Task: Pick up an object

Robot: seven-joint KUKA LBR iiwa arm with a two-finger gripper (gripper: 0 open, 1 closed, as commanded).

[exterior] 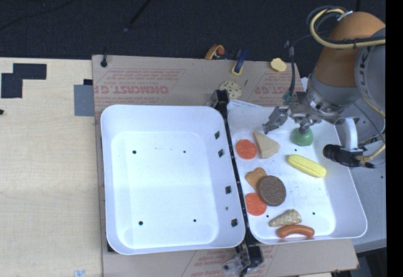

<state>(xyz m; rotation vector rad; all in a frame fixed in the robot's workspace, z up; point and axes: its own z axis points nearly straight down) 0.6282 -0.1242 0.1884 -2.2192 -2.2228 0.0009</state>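
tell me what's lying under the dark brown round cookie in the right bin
The dark brown round cookie overlaps a tan bread-like piece at its upper left and a flat orange-red disc at its lower left. How far either extends beneath it is covered.

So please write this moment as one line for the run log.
arm: over right bin | gripper: open, holding nothing | nearest: green object, cheese wedge | pick: not yet done

Fixed overhead slant onto both bins [165,119]
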